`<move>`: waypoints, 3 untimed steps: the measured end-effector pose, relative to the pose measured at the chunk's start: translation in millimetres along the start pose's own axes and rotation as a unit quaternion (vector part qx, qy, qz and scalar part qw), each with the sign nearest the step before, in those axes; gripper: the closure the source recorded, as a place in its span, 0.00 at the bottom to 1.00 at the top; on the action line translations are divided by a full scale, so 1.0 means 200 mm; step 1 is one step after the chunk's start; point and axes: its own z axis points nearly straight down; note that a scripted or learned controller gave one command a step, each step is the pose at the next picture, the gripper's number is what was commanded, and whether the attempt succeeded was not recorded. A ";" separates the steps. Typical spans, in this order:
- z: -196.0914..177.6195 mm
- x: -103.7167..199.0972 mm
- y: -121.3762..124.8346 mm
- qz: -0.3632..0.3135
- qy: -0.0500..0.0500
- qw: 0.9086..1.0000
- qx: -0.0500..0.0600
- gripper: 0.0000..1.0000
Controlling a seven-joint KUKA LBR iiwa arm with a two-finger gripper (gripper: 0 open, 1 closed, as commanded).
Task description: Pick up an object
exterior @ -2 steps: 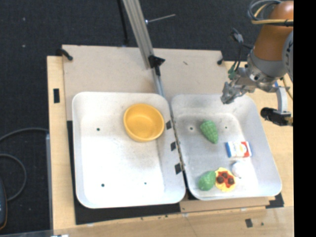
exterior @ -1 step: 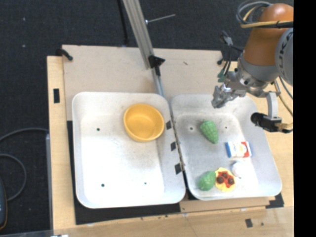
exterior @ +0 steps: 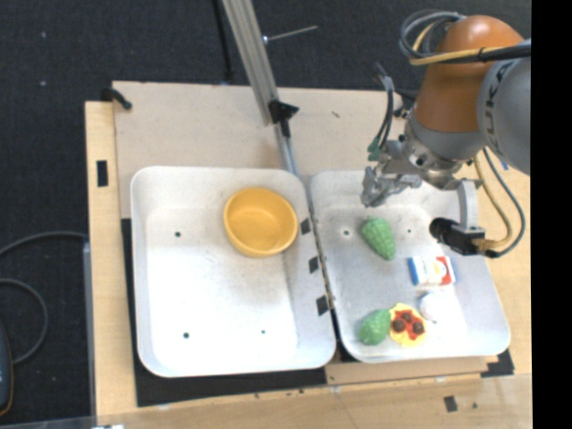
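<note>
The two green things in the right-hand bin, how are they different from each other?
The upper green object lies near the middle of the right bin, just below the gripper; the lower green object sits by the bin's front edge. The upper one is longer and tapered, lying at a slant; the lower one is rounder. The upper one lies alone, while the lower one touches a yellow, red-spotted item. Both are bumpy and similar green.

left bin mostly bare, yellow bowl near its top; right bin cluttered lower right
</note>
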 end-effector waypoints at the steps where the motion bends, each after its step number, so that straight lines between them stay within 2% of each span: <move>1: 0.00 0.29 -0.09 0.000 0.000 1.000 0.000 1.00; 2: -0.02 0.56 -0.13 0.000 0.000 1.000 0.001 1.00; 3: -0.04 0.76 -0.26 -0.001 0.001 1.000 0.001 1.00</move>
